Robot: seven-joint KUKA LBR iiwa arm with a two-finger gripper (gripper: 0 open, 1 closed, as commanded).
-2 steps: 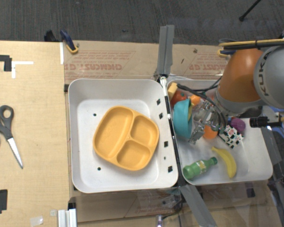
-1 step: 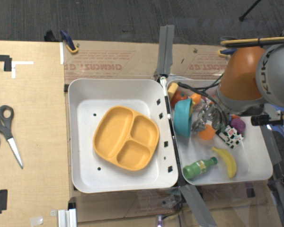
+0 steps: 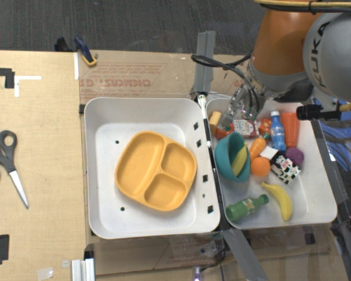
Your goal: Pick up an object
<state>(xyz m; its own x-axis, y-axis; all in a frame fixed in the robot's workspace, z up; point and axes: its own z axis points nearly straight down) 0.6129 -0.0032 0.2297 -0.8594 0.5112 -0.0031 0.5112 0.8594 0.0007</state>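
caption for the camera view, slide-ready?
Gripper low over the toy-filled right bin; orange divided plate lies in the left bin.

— What lay left of the bins on your bench?
— You had scissors (image 3: pixel 9 163) on the wooden board (image 3: pixel 32 157), and a blue clamp (image 3: pixel 85 50) at its back edge.

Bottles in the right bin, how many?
2. A green bottle lies on its side near the front edge of the right bin, left of the banana. A blue bottle stands near the back, beside the carrot. Others may be hidden under the hand.
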